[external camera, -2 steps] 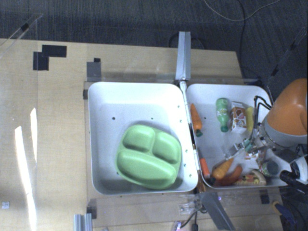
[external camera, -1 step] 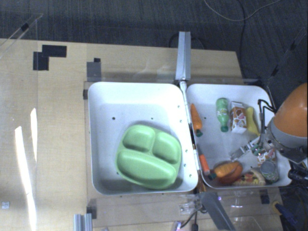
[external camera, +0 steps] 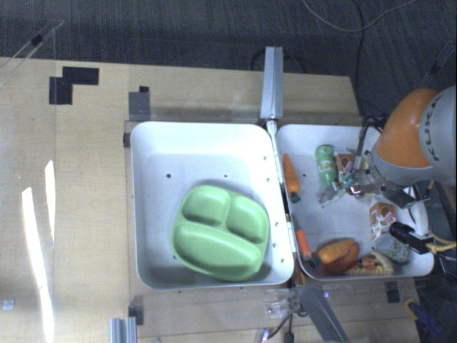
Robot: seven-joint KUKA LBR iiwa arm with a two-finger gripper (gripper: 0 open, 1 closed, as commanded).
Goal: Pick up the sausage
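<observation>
The sausage, a plump orange-and-dark-red piece, lies at the front of the right bin near its front wall. My gripper hangs over the middle of that bin, below the grey arm with the orange band that comes in from the right. It is a good way behind the sausage and apart from it. Just behind the gripper's tip lies a green bottle.
An orange carrot and a small red-orange stick lie along the right bin's left wall. Packets and small food items crowd its right side and front corner. The left bin holds a green sectioned tray.
</observation>
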